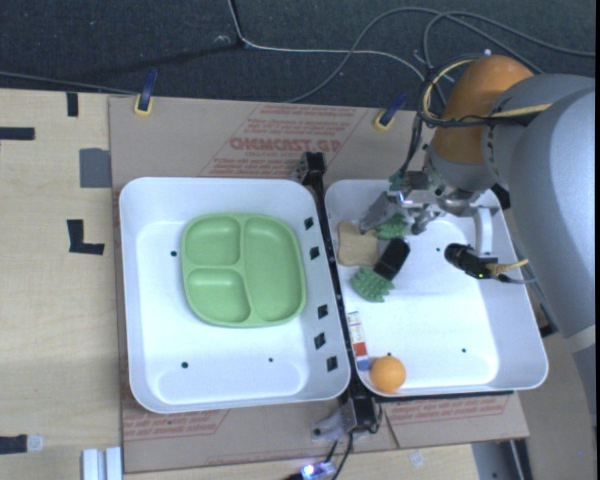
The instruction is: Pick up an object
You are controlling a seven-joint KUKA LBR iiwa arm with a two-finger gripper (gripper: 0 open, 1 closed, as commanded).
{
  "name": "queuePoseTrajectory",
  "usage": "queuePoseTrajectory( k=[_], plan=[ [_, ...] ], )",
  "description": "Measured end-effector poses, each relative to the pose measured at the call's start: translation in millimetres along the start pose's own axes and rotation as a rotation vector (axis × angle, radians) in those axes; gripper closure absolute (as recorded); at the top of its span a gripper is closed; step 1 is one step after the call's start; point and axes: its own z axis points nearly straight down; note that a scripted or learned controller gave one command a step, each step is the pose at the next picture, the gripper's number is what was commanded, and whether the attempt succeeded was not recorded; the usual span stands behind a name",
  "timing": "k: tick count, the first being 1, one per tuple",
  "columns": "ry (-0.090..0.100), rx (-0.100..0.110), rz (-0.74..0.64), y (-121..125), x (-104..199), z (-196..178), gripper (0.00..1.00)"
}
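Over the right bin [500, 368], gripper [398, 218] hangs low above green piece [391, 228], placed for a grab; finger state can't be told.

bench [40, 298]: light wood, black marks at left | cardboard sheet [270, 138]: flat on bench, red print, clamped at its far edge by two clips | left bin [150, 268] and right bin [500, 338]: white, side by side on the cardboard

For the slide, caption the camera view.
KUKA arm's gripper low over the right bin among small items; green divided plate in the left bin.
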Motion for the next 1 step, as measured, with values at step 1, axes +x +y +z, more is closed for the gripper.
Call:
queuePoseTrajectory(
  k=[1],
  plan=[
    [-0.001,-0.005,0.0,0.5,0.1,9.6,0.0]
  ],
)
